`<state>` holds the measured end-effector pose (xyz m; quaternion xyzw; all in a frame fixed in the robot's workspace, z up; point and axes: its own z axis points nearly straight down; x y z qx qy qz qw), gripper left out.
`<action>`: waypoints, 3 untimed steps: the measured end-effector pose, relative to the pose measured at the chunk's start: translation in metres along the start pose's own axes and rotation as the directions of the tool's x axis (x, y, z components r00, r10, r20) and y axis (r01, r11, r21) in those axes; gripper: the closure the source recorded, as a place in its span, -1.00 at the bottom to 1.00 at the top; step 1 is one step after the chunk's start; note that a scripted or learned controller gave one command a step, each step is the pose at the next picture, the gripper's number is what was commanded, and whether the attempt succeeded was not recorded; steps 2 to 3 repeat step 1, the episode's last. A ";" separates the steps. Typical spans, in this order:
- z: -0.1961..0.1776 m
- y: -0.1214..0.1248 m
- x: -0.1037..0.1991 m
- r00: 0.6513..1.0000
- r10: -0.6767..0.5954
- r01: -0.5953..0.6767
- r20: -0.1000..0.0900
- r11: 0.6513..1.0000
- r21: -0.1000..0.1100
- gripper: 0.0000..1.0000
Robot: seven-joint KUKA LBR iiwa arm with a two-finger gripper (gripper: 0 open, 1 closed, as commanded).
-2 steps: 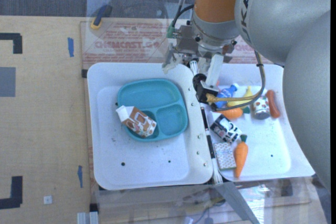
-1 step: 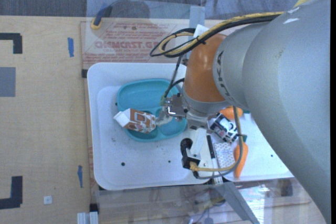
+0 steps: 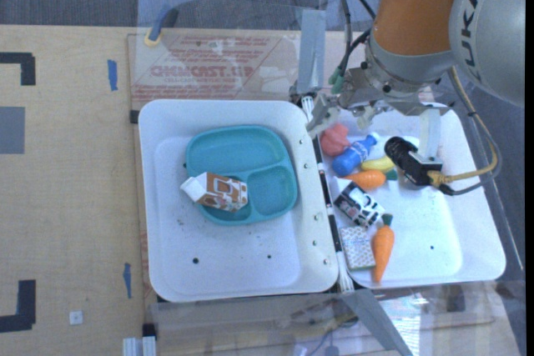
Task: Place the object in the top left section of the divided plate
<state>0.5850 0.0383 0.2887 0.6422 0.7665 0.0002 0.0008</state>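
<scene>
We see the teal divided plate (image 3: 242, 147) resting in the left bin (image 3: 225, 271), toward that bin's far half. A small carton (image 3: 219, 191), white with a brown and orange print, lies on its side on the plate's near-left part, below the large far section, and its white end pokes out over the plate's left rim. The arm (image 3: 434, 4) comes in from the right and carries the gripper (image 3: 327, 108) above the far-left corner of the right bin (image 3: 450, 246), close to the wall between the two bins; from this angle we cannot tell whether it is spread or pressed together. Just below it in the right bin sits a pink-red fruit (image 3: 334, 139), touching a blue bottle (image 3: 354, 156) with a white cap. Beside the bottle lie a yellow piece (image 3: 380, 165) and a short orange piece (image 3: 367, 178). Nearer to us are a black and white box (image 3: 359, 206), then a patterned packet (image 3: 359, 248) and a toy carrot (image 3: 382, 253) side by side
</scene>
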 end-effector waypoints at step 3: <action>0.105 -0.089 0.045 0.999 -0.036 0.036 -0.002 0.999 0.003 -1.00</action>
